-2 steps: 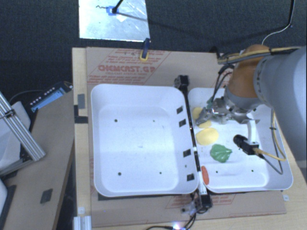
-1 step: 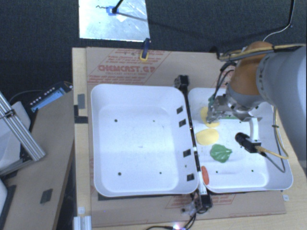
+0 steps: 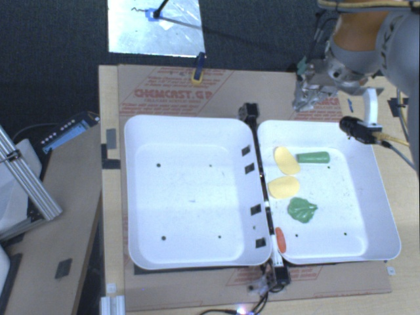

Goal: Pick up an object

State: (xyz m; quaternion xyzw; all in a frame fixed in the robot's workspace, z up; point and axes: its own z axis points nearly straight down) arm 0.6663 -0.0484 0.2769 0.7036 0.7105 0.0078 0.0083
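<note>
At the far left of the counter (image 3: 72,195) a silvery sheet (image 3: 155,17) is seen lying beyond the cardboard base (image 3: 177,90). The left bin (image 3: 141,133) is set on that base with its floor bare, and it is joined along a black-clipped seam to the right bin (image 3: 377,209), in which all the objects are gathered toward the left side. Right at the seam, near the front rim, a small orange piece (image 3: 281,240) is found. Slightly further right, a pale yellow piece (image 3: 285,160) and a second yellow piece (image 3: 283,188) are laid one behind the other, close but seemingly apart. A leafy green piece (image 3: 302,209) is placed just nearer than these, and a green cylinder (image 3: 312,157) is laid just beside the far yellow piece. All look like small toy items, judged to be light, fairly stiff and somewhat smooth. The green cylinder is judged the easiest to take: it could be gripped across its short width at mid-length, where both sides are free. The flat leafy piece is thought likely to slip. At the far right, the gripper (image 3: 308,98) is held above the bin's far rim, well apart from every object; whether the jaws are spread or pressed together cannot be told.
</note>
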